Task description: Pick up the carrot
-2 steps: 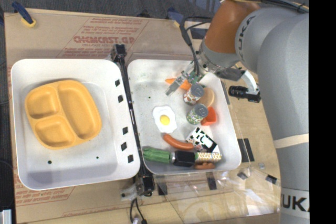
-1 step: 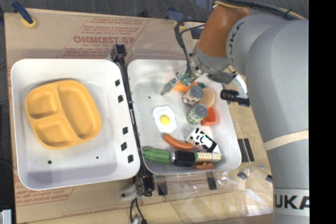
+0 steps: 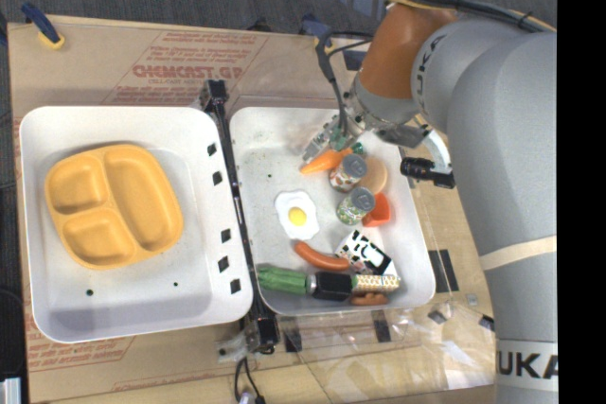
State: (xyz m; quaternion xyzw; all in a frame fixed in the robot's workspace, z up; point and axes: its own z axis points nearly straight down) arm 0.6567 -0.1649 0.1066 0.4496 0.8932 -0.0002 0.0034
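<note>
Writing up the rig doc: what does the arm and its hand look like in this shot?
The arm is bulky, rounded, grey, with an orange band above the wrist. Dark letters "UKA" show on its lower link, and a pale seam curves across the grey shell. Thin dark cables run by the wrist. The hand is small, metallic and grey.

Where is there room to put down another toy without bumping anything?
Bare floor lies in the left bin below the yellow tray, and in the right bin left of the fried egg. Around the carrot and gripper it is crowded.
</note>
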